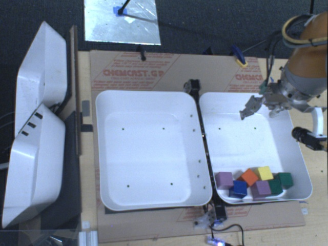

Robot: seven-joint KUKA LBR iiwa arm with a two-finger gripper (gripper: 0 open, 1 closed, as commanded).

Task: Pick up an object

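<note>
Several small coloured blocks lie clustered at the near edge of the right bin point(287, 137): a purple block point(224, 179), an orange block point(249, 177), a yellow block point(265, 173), a green block point(284, 180) and a blue block point(238, 188), among others. My gripper point(261, 110) hangs over the far part of the right bin, well behind the cluster. Its fingers point(249, 108) are spread open with nothing between them.
The left bin point(148, 95) lies beside the right one, with a black divider point(205, 147) between them. Cardboard lines the bench under both. A shiny metal sheet point(122, 14) lies behind, and white casings point(36, 122) stand at the far left.
</note>
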